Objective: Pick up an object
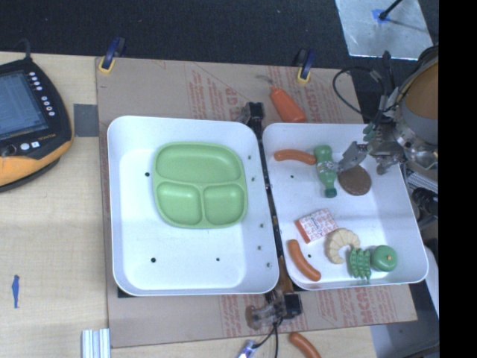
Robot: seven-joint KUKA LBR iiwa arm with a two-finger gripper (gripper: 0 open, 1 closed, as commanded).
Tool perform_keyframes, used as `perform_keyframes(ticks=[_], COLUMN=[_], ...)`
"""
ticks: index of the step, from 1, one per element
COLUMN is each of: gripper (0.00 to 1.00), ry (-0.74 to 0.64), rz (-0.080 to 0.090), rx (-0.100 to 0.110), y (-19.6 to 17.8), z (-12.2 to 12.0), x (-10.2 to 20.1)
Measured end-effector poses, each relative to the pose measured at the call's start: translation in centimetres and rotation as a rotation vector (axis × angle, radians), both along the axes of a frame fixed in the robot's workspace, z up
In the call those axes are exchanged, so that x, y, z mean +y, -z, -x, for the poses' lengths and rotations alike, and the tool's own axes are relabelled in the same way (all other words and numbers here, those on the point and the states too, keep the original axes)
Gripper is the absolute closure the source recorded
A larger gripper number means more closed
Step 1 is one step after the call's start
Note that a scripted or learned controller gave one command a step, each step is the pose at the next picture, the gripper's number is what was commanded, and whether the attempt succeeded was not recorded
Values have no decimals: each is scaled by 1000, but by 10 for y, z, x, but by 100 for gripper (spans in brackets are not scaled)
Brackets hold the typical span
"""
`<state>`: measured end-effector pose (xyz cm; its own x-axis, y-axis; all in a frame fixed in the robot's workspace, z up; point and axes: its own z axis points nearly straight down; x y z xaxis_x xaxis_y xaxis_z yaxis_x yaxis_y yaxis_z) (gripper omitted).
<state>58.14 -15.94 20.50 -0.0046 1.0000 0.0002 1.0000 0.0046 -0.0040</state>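
My gripper (363,165) hangs over the upper right part of the right bin (402,222), and its two fingers look spread apart with nothing between them. A brown round disc (355,183) lies just below the fingertips. A green bottle (326,171) lies just left of the left finger. Further left is an orange sausage (294,156). Toward the front of the bin lie a red-and-white box (317,224), a pale croissant-like piece (341,245), a second sausage (303,261), a green ridged toy (359,264) and a green apple (384,257).
The left bin (130,259) holds a green divided plate (200,183). An orange carrot (287,104) lies on the cardboard behind the bins, and another sausage (305,343) lies in front of them. A tablet controller (26,118) sits at the far left.
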Motion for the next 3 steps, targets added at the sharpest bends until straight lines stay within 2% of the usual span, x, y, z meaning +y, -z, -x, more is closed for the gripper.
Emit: perform_keyframes(ticks=[1, 2, 3], gripper=[0, 100, 100], ry=[-1, -3, -1], rz=[1, 2, -1], rx=[2, 2, -2], y=[114, 103, 12], z=[-21, -22, -21], x=[22, 20, 102])
